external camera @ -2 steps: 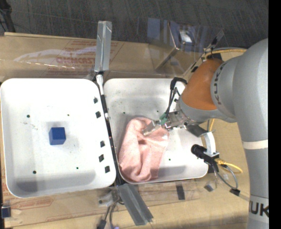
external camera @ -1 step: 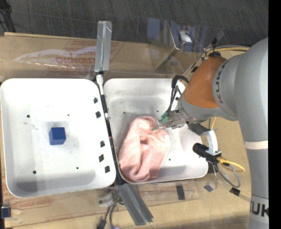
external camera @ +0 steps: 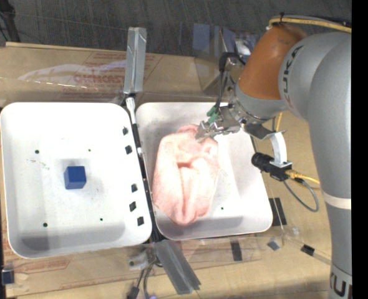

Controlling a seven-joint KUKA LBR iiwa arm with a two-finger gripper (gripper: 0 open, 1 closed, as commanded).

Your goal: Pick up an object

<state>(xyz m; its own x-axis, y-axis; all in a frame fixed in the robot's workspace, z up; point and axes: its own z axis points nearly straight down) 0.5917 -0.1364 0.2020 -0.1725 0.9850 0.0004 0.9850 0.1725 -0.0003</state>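
Observation:
A crumpled pink cloth (external camera: 185,176) lies in the right bin (external camera: 249,213) and covers most of its middle. My gripper (external camera: 208,129) is low over the bin's back part, right at the cloth's upper right corner, and seems to touch its edge. A small blue cube (external camera: 75,176) sits alone in the left bin (external camera: 22,229), left of centre and far from the gripper.
The grey arm with its orange band (external camera: 268,61) reaches in from the right over the right bin's back corner. A black cable fitting (external camera: 268,162) hangs over the bin's right rim. A metal divider (external camera: 136,167) runs between the bins.

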